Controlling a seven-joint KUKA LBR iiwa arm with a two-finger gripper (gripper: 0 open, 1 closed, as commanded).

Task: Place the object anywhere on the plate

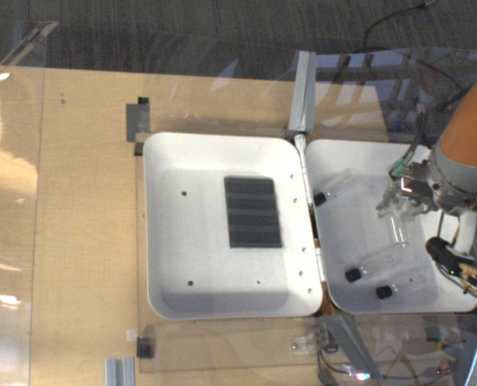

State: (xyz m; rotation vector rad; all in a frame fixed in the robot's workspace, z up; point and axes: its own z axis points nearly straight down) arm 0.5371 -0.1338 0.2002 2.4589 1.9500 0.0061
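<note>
White shallow plastic bin on the left (154, 215) and white shallow plastic bin on the right (343, 163), side by side, rims touching, both on light wooden surface (77, 215). Dark grey carpet floor (182, 14) beyond the far edge of the surface.

In the middle of the left bin, flat on the bottom: dark grey ribbed rectangular plate (252, 211), long side running from far to near. Nothing on top of it.

From the right, over the right bin: grey robot arm with orange band (473, 127). Below the band, the claw (405, 190), low over the far right part of the right bin. Cannot tell whether the claw is open or closed, too blurred and mixed with bright reflections.

Just beside the claw, on its near side, on the floor of the right bin: clear see-through object (396, 230), shape hard to make out against the white. Well apart from the plate, in the other bin.

Also in the right bin: three small black pieces, one near the left wall (319, 199), two near the front (352, 275) (383, 292).

Behind the place where the bins meet: grey metal upright bar (304, 91)
</note>
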